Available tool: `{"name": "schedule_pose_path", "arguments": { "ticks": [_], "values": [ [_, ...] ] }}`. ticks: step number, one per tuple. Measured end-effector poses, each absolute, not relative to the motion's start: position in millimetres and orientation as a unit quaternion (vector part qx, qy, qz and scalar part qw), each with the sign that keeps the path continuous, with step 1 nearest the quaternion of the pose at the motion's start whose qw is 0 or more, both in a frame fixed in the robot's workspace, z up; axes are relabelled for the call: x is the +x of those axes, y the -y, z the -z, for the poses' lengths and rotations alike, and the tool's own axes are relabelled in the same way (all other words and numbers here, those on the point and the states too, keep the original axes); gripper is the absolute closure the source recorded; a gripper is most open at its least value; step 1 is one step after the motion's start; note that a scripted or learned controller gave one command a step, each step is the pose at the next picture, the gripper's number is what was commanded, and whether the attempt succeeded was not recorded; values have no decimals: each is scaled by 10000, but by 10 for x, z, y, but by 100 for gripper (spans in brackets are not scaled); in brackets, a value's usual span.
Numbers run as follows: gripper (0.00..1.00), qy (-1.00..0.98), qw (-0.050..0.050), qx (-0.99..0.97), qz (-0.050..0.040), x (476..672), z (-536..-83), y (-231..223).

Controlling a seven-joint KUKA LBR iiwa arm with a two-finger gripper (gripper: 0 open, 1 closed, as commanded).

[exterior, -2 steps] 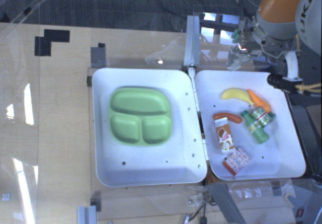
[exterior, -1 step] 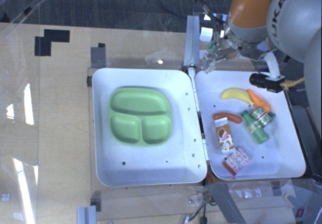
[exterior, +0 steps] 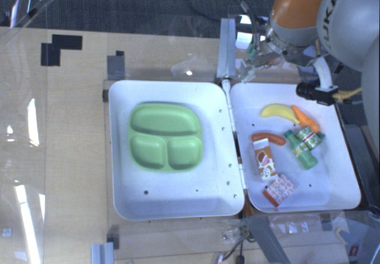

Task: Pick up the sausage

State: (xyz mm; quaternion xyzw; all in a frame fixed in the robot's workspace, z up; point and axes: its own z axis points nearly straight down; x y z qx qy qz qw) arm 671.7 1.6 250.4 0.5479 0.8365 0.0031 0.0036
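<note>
The sausage (exterior: 268, 137) is a short reddish-brown link lying flat in the right bin (exterior: 341, 188), near the bin's left-centre. It touches the top end of a small carton (exterior: 265, 160). My gripper (exterior: 256, 60) hangs above the back left corner of the right bin, well behind the sausage and apart from it. Nothing shows in its grasp. The grey arm with its orange band fills the upper right.
The right bin also holds a banana (exterior: 279, 113), a carrot (exterior: 305, 117), a green bottle (exterior: 304, 146) and a red snack packet (exterior: 279, 189). A green divided tray (exterior: 165, 136) sits in the left bin (exterior: 122, 191). A metal post (exterior: 224, 49) stands between the bins at the back.
</note>
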Motion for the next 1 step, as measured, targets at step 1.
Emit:
{"name": "schedule_pose_path", "arguments": {
  "ticks": [1],
  "values": [
    [100, -8370, 58, 5471, -49, 6735, -2611, -22]
  ]
}}
